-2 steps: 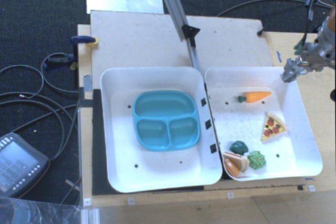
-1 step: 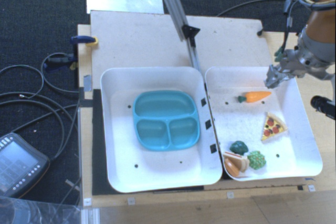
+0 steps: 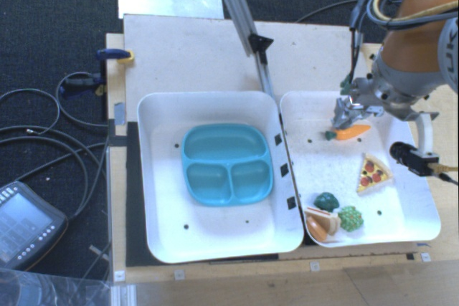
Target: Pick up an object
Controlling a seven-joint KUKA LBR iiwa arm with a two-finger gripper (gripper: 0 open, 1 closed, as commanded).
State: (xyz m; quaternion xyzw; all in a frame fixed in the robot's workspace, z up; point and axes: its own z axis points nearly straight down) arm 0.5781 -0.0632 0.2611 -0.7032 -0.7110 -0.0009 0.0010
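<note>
An orange toy carrot (image 3: 351,132) with a green top lies in the right bin (image 3: 315,175), toward its back. My gripper (image 3: 346,114) is directly over the carrot's left half, its metal fingers pointing down and reaching the carrot. A pizza slice (image 3: 373,175) lies to the right of the middle. Near the front edge sit a dark green piece (image 3: 327,201), a light green broccoli (image 3: 351,218) and a tan bread-like piece (image 3: 320,223).
The left bin (image 3: 161,175) holds a blue divided plate (image 3: 226,163). A slanted metal pole (image 3: 240,7) crosses above the bins' shared wall. A black cylinder (image 3: 410,155) on the arm hangs over the right bin's right side. Cables and a pendant (image 3: 25,224) lie on the floor at left.
</note>
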